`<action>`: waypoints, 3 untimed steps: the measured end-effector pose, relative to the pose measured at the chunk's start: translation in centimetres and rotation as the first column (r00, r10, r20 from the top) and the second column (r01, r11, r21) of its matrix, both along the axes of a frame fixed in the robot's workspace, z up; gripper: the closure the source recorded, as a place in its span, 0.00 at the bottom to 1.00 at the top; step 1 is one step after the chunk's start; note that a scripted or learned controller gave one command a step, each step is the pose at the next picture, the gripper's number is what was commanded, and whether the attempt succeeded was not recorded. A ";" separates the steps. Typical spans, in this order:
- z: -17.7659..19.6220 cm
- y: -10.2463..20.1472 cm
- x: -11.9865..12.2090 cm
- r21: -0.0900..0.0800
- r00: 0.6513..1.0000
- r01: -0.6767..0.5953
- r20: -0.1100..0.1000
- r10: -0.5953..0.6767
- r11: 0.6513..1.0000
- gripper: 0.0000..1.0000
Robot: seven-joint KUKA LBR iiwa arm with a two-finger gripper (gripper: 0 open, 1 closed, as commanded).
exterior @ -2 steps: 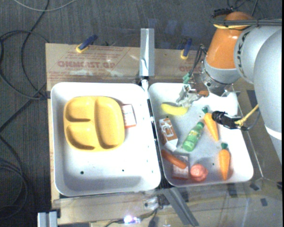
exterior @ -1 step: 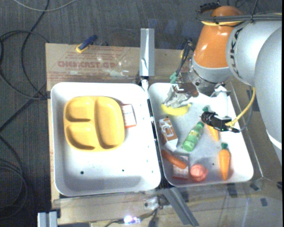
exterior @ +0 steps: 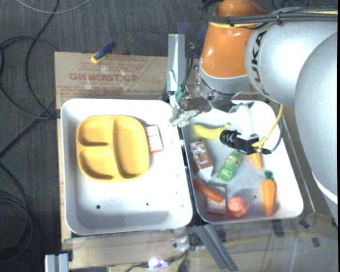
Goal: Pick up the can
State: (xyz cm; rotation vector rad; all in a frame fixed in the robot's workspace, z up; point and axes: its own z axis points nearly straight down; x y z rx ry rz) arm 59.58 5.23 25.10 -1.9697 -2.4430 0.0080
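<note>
Banana (exterior: 207, 131), bottle (exterior: 229, 167), carrots (exterior: 268, 192) crowding the right bin (exterior: 292, 208).

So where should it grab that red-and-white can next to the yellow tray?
Probably by its two ends, coming straight down. The can seems to lie on its side against the yellow tray, at its right edge, so that flank is blocked, while both ends look free.

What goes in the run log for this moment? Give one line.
gripper: between the bins, far end | held: nothing seen | yellow plate: left bin | banana: right bin
</note>
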 end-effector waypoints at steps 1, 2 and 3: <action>-1.0 5.0 -6.7 0.002 0.981 -0.195 -0.002 0.195 0.981 1.00; -1.0 5.0 -6.7 0.002 0.981 -0.195 -0.002 0.195 0.981 0.00; -1.0 5.0 -6.7 0.002 0.981 -0.195 -0.002 0.195 0.981 0.00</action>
